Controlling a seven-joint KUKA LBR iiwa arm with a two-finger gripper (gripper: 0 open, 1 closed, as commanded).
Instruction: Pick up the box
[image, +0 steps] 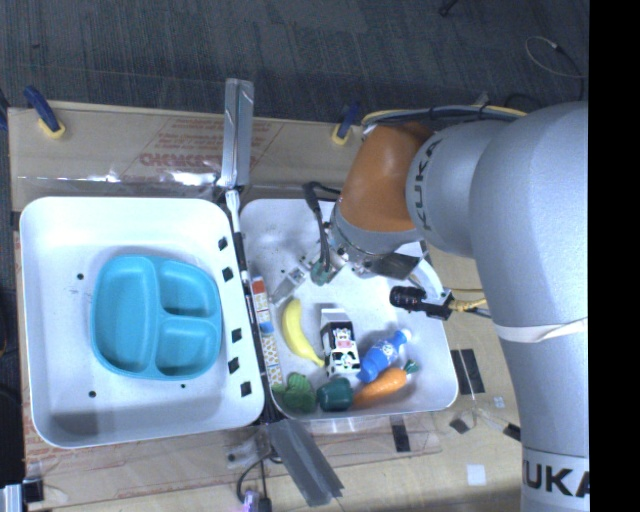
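The box (339, 346) is a small white carton with black patches. It stands in the front half of the right bin (432, 388), between a banana and a blue bottle. My gripper (308, 272) hangs below the orange wrist band in the back half of the same bin. It points down and to the left, a short way behind and to the left of the box, and is apart from it. Nothing shows in its grasp.
A yellow banana (296, 331) lies left of the box. A blue bottle (381, 355), an orange carrot (383, 385) and two green items (316, 394) crowd the bin's front. A slim colourful packet (264, 325) lines the left wall. The left bin holds a blue divided tray (155, 316).
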